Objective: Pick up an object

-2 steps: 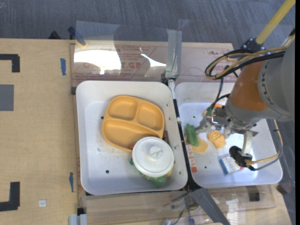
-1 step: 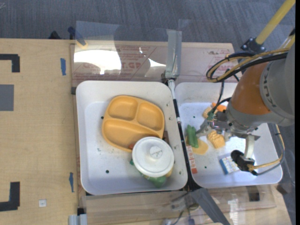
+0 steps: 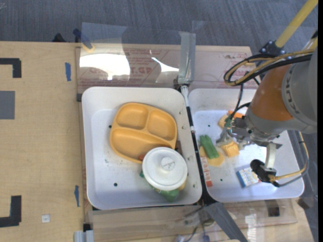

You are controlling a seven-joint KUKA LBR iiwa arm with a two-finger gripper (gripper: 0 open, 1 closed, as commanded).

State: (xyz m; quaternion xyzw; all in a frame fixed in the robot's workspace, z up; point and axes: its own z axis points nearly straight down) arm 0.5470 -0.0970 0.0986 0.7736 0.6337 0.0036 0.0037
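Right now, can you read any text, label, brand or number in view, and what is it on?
No text reads clearly.
Red print on the clear panel behind the bins: too blurred.
Blue and white packet in the right bin: print too small.
White lid in the left bin: embossed mark, unreadable.

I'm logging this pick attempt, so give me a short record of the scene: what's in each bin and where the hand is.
left bin: orange divided plate; white lidded cup leaning on the plate's near edge
right bin: green piece, yellow block, small blue-and-white packet
arm: reaches in from the right, over the right bin
hand: low, beside the yellow block
grasp: cannot tell
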